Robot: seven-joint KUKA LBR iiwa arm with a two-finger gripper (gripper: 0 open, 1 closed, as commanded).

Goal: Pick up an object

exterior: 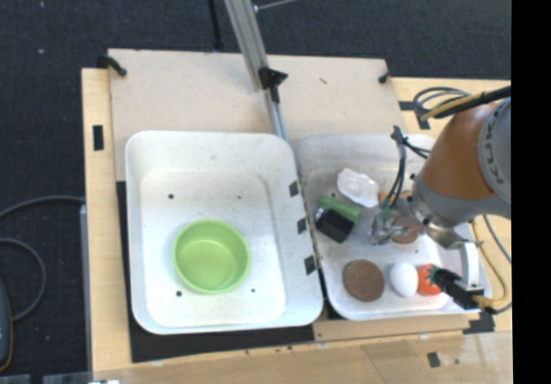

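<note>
Nothing is lifted yet: the gripper (385,230) is low in the right bin (327,158), above the brown disc (363,280) and white egg (403,279); its closing state I cannot tell.

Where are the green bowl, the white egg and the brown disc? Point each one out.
green bowl (211,256): camera view, on the bowl's inner floor, in the left bin.
white egg (403,279): camera view, on the middle of its shell, in the right bin.
brown disc (364,280): camera view, on its top face, left of the egg.
</note>
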